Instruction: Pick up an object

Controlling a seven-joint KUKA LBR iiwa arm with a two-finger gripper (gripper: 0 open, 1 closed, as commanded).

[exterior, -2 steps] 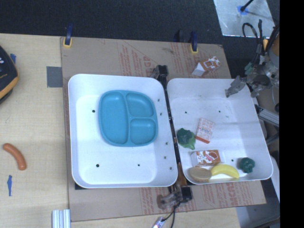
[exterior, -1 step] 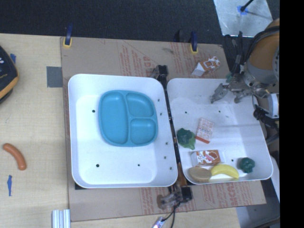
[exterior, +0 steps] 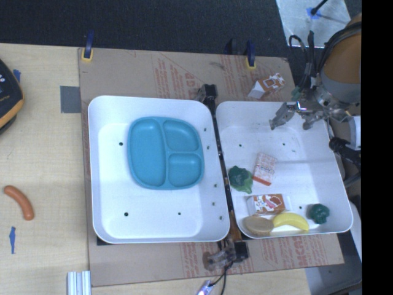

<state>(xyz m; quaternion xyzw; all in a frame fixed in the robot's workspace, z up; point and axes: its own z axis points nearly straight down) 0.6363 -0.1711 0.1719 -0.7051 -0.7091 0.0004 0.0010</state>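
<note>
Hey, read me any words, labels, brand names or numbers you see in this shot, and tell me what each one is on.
Nothing reads clearly.
Cardboard sheet: red printed lettering, too blurred to read.
Small packet in the right bin: red and white print, too small.
Snack packet beside the banana: illegible.
Packet lying on the cardboard outside the bins: illegible.

Single fixed camera, mounted above the bench and looking down at a slant from a moderate height, with both shallow white plastic bins in full frame: the left bin (exterior: 98,165) and the right bin (exterior: 331,165). The view faces the far bench edge, taking in the brown cardboard sheet (exterior: 153,72) beneath the bins, pale wooden bench top (exterior: 37,152) at left, and dark floor (exterior: 153,8) beyond. The grey, orange-banded arm (exterior: 341,66) enters at upper right.
</note>
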